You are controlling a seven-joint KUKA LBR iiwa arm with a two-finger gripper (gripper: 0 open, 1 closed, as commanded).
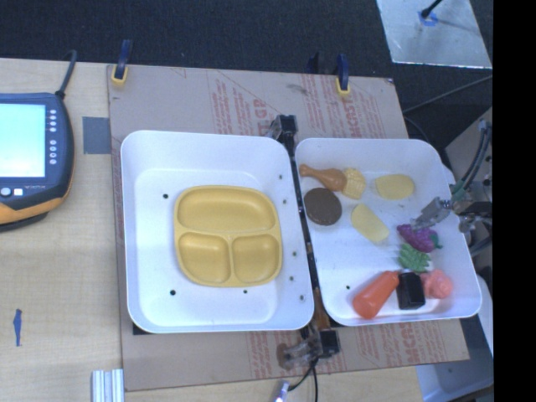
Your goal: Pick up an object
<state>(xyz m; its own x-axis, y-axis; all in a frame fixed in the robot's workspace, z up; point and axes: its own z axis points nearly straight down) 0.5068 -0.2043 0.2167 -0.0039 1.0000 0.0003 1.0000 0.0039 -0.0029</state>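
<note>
Purple grape cluster (419,237): knobbly, dark violet, glossy. Lay near the 3 o'clock wall of the right bin (335,153), just at 12 o'clock of a green toy (414,259). Stretched lengthwise roughly from 10 to 4 o'clock; pointed end not discernible. Gripper (433,212): hovered just beside the cluster at its 1 o'clock; spread or pressed together, impossible to tell.

little of the robot shows at the right edge: a gripper (435,212) of pale grey metal with slim, shiny fingers; behind it a darker grey body with a small green spot; thin curved cables above it.
</note>
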